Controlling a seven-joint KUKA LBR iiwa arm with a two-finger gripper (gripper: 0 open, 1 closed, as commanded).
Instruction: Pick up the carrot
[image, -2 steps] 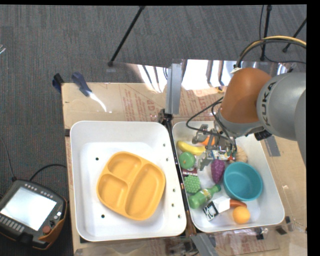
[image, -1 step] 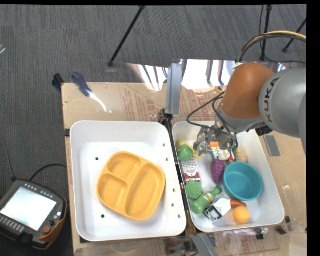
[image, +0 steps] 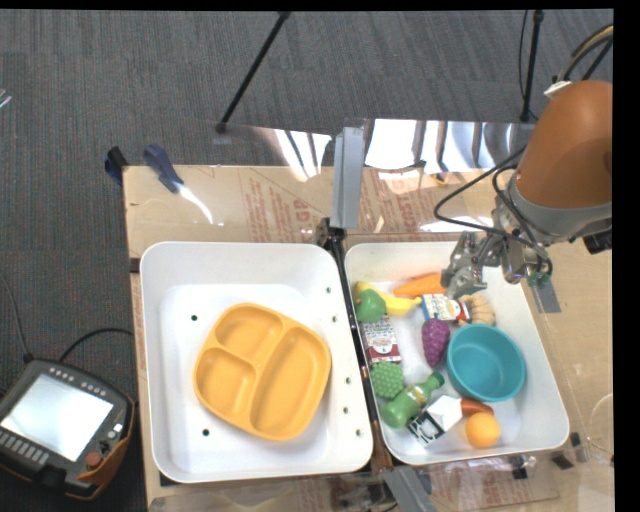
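Hand (image: 468, 272) over the right bin (image: 548, 385), fingers spread a little, pinching nothing. Carrot (image: 420, 286) lying flat just left of the hand, close to the fingertips. Purple grapes (image: 435, 340) and teal bowl (image: 486, 363) just below the hand. Yellow plate (image: 262, 371) far off to the left.

The arm (image: 570, 150) is cut off by the right edge of the frame, so its upper links cannot be seen. The gripper (image: 468, 280) sits in front of the right end of the carrot (image: 420, 285), hiding that end. At lower left, the tablet (image: 60, 425) runs off the left edge, and the print on the small cartons (image: 381, 340) in the right bin (image: 545, 350) is too small to read.
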